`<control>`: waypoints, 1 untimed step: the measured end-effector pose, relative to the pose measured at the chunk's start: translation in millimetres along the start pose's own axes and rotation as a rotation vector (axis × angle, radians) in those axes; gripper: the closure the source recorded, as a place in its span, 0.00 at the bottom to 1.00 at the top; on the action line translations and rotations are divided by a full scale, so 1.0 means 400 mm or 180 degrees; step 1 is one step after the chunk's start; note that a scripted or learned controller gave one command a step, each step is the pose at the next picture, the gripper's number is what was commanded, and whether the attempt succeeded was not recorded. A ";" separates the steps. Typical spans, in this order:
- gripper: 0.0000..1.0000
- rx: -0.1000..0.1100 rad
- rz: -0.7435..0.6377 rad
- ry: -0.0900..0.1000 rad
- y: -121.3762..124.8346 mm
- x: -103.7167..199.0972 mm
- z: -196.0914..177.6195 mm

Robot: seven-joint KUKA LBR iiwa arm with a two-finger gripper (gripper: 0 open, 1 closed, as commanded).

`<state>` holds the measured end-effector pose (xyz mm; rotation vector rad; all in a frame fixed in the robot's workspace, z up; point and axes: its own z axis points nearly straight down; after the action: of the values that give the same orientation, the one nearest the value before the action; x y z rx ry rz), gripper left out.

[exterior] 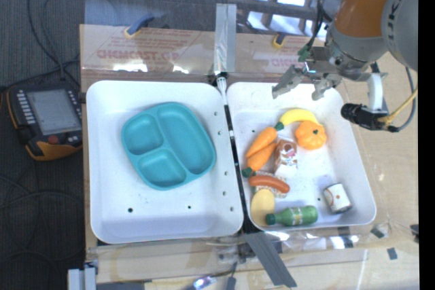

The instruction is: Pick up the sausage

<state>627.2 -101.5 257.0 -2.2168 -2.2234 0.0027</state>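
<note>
Bench (cardboard-topped, seemingly), two white bins

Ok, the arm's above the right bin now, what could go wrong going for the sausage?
1. The sausage lies wedged among a carrot, a small carton and a yellow pear-like piece; the fingers may catch a neighbour instead.
2. It sits near the bin's left wall, which could block one finger.
3. The tool, open, hovers at the far edge, well away from it, so a misaimed descent could hit the banana or the orange pumpkin-like piece.
</note>
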 end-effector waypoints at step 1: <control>0.00 -0.0004 0.0459 -0.0005 -0.041 0.039 -0.138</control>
<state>611.0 -85.9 312.4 -2.3730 -2.0593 0.0034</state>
